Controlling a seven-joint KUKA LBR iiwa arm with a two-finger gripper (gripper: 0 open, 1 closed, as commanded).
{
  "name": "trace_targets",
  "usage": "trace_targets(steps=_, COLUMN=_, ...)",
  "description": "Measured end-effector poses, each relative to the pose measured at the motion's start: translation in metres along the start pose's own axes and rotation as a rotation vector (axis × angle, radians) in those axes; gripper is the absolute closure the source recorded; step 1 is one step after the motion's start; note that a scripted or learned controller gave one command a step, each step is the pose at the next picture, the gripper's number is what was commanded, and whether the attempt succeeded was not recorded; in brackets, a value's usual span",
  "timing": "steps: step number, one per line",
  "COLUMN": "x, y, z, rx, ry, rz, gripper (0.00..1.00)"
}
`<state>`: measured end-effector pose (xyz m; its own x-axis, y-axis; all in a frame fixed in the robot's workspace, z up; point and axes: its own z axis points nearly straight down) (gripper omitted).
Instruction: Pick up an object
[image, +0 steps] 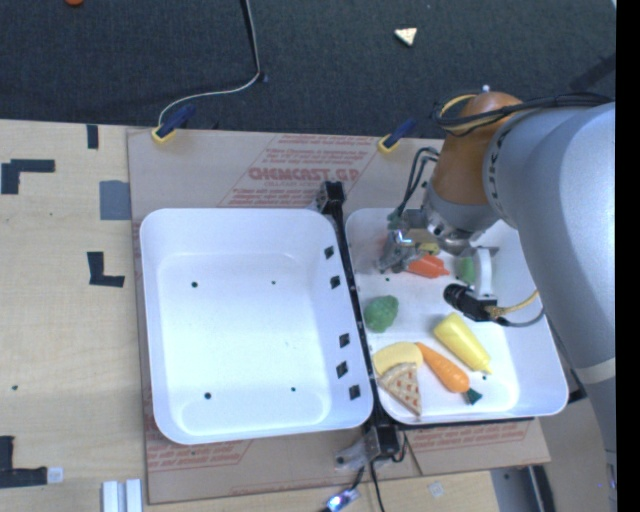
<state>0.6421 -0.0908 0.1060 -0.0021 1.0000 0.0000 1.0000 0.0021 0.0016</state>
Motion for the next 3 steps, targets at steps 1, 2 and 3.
trace_targets(steps=1, x=-0.012, y=0.005, z=0.024, rx=0.012, ry=0.001, rz=0.002, gripper=1.0)
trace_targets(steps=2, x=-0.071, y=0.005, z=0.022, rx=0.002, ry=-0.001, rz=0.003, gripper=1.0)
trace_targets(steps=3, x=-0.069, y=0.005, z=0.021, rx=0.004, ry=0.0, rz=0.001, gripper=0.0)
